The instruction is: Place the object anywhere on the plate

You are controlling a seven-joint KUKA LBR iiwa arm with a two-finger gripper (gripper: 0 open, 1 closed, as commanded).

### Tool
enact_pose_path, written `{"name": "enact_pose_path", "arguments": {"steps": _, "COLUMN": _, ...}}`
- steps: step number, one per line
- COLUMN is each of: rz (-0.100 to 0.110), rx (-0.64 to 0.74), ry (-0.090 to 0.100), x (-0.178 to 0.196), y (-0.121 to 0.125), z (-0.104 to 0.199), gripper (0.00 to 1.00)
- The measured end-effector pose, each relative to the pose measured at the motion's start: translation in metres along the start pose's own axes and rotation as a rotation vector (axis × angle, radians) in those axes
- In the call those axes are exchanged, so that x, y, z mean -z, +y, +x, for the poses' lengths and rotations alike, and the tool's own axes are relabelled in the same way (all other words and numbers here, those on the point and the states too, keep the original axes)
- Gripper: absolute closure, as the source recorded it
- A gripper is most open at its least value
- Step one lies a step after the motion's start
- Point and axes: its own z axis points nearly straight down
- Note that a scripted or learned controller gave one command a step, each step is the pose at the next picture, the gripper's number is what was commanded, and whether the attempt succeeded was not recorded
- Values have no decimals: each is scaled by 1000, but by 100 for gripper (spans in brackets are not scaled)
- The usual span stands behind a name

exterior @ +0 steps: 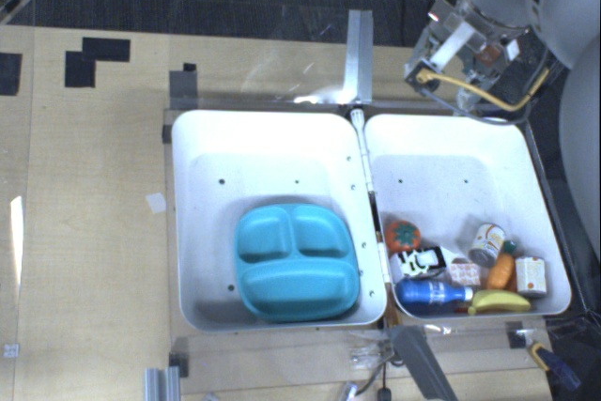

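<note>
the blue plate (296, 260) (three compartments) lies in the near part of the left bin (202, 155), nothing on it. the objects sit in a cluster at the near edge of the right bin (451, 155): a blue bottle (432, 295) touching a banana (499, 301), a carrot (501, 269), a can (486, 242), a small carton (531, 276) and a red fruit (403, 235). the gripper (449, 52) hangs above the right bin's far edge, well apart from them; whether it is open cannot be told.
</note>
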Motion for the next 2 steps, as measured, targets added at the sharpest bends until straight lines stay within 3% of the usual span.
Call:
{"name": "enact_pose_path", "arguments": {"steps": 1, "rz": 0, "rx": 0, "ry": 0, "x": 0, "y": 0, "z": 0, "gripper": 0}}
{"name": "enact_pose_path", "arguments": {"steps": 2, "rz": 3, "rx": -217, "ry": -3, "x": -60, "y": -46, "z": -19, "gripper": 0}}
